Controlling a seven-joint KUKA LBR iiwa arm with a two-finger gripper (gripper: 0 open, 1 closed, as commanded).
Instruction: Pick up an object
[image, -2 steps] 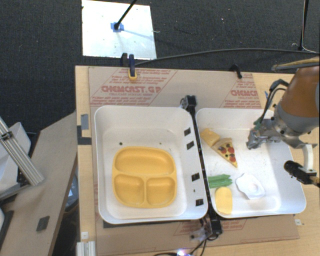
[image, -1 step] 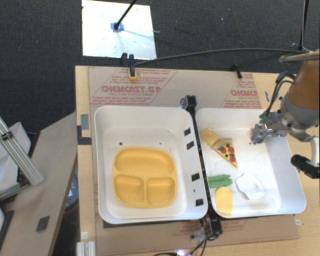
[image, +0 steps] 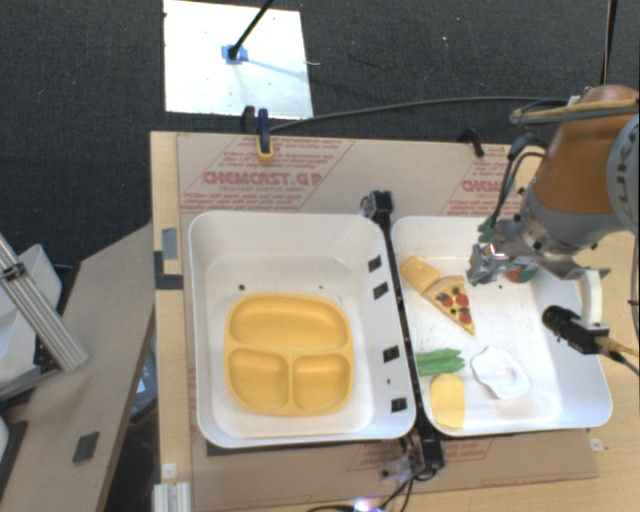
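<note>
Bench (image: 330, 160) bearing two shallow white bins side by side. Left bin (image: 215, 250) holds a yellow three-compartment tray (image: 290, 352) near its centre. Right bin (image: 590, 395) holds a pizza slice toy (image: 452, 300) with a yellow crust near its left wall, a green pod (image: 438, 360) and a yellow oblong piece (image: 447, 400) toward the near left corner, and a white flat piece (image: 500, 372) near the front edge. Gripper (image: 490, 262) of the grey arm (image: 585, 160) hangs over the far middle of the right bin, just beside the pizza slice toy; whether it is wide or closed cannot be told, and nothing is visibly held.
</note>
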